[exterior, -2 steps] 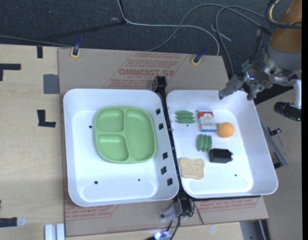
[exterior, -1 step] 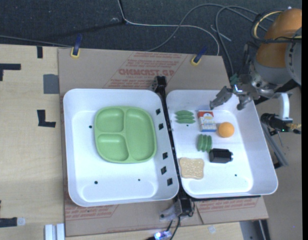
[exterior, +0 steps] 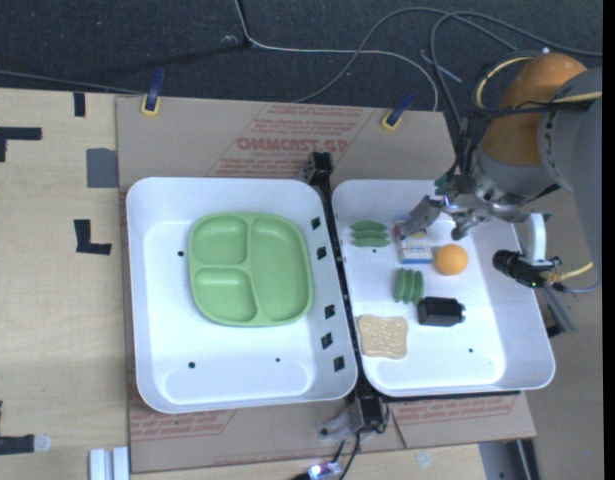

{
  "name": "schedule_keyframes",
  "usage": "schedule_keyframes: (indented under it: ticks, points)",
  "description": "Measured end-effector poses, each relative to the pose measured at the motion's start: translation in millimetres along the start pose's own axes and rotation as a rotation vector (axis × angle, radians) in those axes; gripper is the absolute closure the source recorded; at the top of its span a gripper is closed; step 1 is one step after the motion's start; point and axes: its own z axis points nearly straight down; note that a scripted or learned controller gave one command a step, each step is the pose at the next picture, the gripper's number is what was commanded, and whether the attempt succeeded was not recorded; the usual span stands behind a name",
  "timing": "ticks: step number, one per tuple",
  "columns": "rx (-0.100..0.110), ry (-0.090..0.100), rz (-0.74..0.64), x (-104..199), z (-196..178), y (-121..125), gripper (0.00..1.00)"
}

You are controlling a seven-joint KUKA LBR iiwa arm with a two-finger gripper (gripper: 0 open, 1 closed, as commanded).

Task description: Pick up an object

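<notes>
My gripper hangs over the back of the right bin, reaching in from the right. Its fingers are spread apart, so it is open with nothing between them. One finger points down-left at a small white and red box. An orange ball lies just below the other finger. Also in this bin are a green pea pod, a second green piece, a black block and a slice of toast.
The left bin holds a green divided plate. A black divider runs between the bins. Cables trail across the dark surface behind the bench. The arm's body stands at the right edge.
</notes>
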Motion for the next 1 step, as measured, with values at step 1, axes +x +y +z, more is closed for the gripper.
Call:
schedule_keyframes:
  ticks: [1]
  points:
    - [-0.001, -0.001, 0.0, 1.0, 54.4, -1.1, 0.0]
